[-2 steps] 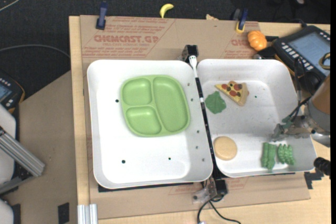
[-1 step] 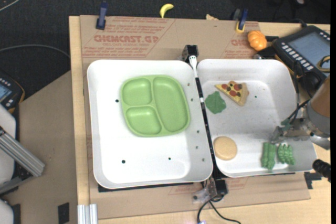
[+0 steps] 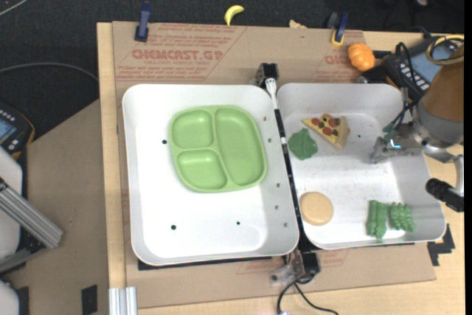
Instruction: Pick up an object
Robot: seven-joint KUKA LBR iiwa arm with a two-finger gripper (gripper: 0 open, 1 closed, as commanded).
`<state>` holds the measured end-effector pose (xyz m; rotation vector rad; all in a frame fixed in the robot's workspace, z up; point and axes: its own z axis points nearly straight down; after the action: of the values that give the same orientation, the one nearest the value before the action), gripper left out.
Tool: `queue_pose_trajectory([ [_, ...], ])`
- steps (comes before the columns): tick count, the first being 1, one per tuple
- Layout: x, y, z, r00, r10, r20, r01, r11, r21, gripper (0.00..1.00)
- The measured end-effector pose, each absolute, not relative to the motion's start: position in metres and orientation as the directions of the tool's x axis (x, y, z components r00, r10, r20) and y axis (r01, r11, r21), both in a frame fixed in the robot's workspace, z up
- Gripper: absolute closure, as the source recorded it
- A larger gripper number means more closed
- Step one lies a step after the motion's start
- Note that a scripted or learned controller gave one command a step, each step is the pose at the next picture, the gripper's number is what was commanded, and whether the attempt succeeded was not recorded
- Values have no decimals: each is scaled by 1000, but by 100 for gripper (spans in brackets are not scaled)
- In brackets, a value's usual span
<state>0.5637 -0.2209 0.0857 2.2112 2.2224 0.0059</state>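
Observation:
The right bin [image 3: 354,96] holds a pizza slice [image 3: 327,128], a dark green leafy piece [image 3: 302,144], a round tan cookie [image 3: 317,208] and a green bundle of beans [image 3: 389,219]. My gripper [image 3: 385,148] hangs low at the bin's right side, right of the pizza slice and above the beans. Nothing shows between its fingers. The left bin [image 3: 147,181] holds a light green divided plate [image 3: 218,148].
An orange fruit [image 3: 361,56] and a yellow banana [image 3: 233,13] lie on the cardboard behind the bins. Blue clamps [image 3: 142,22] grip the board's far edge. Cables and the arm's body crowd the right side.

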Motion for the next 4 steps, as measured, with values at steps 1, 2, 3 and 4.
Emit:
queue_pose_trajectory([
  [1, 561, -223, 96, -2, 1000, -3, 1000, 2, 5, 100],
  [2, 561, -223, 106, -2, 1000, -5, 1000, 2, 7, 100],
  [3, 615, -223, 124, -3, 1000, -3, 1000, 3, 8, 100],
  [4, 617, -224, 160, -1, 1000, -3, 1000, 1, 7, 100],
])
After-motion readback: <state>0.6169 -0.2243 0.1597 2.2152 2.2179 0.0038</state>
